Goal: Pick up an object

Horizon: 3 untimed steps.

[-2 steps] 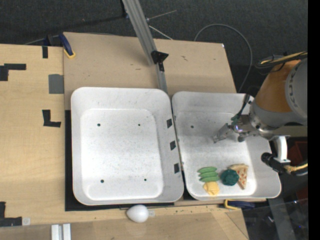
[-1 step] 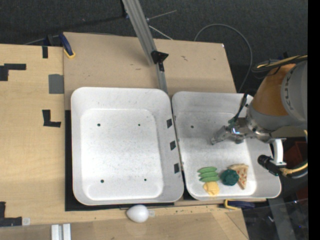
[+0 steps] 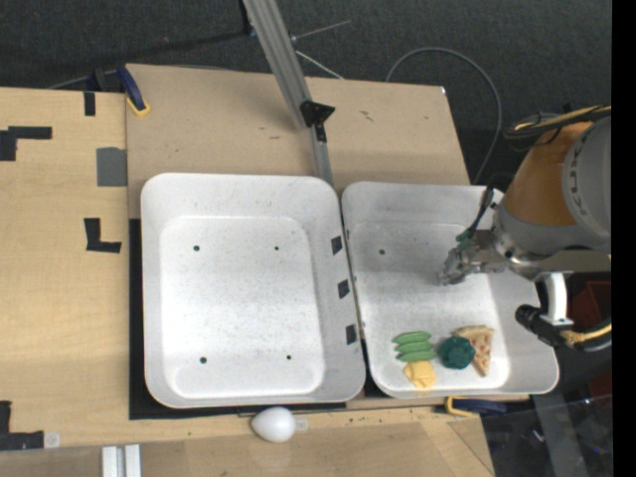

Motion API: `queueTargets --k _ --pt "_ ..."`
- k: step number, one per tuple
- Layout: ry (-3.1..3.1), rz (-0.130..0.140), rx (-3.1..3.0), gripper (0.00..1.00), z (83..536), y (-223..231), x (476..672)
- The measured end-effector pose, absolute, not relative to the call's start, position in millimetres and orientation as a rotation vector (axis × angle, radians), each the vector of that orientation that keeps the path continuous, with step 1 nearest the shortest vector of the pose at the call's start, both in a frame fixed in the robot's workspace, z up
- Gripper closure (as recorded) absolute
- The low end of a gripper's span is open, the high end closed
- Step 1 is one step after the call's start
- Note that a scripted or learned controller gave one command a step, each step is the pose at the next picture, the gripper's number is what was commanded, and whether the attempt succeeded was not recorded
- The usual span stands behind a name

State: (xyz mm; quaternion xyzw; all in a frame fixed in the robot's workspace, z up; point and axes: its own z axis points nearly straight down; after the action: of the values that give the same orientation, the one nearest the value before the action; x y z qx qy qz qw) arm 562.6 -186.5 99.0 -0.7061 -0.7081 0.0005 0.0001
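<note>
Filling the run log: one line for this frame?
hand: low in right bin | toys: clustered at near edge, apart from hand | grasp: none seen

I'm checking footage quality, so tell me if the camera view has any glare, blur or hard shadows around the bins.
Camera view: lighting is soft and even, no glare on the left bin or right bin; shadows are faint; the pincer looks slightly blurred, and the small toys are soft in detail.

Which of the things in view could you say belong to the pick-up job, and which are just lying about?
Job: gripper; right bin; its green and yellow toy, dark green toy, pizza slice toy.

Lying about: left bin; white egg on the bench; blue clamp.
</note>
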Motion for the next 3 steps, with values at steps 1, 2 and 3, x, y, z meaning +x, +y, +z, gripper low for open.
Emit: queueTargets --k 1,2,3 --pt "-2.226 -0.004 -2.221 1.0 156.0 -177.9 558.8" --pt "-2.226 -0.003 -2.222 1.0 203.8 -181.9 567.6" --pt "-2.226 -0.003 -2.221 1.0 239.0 -181.4 568.6"
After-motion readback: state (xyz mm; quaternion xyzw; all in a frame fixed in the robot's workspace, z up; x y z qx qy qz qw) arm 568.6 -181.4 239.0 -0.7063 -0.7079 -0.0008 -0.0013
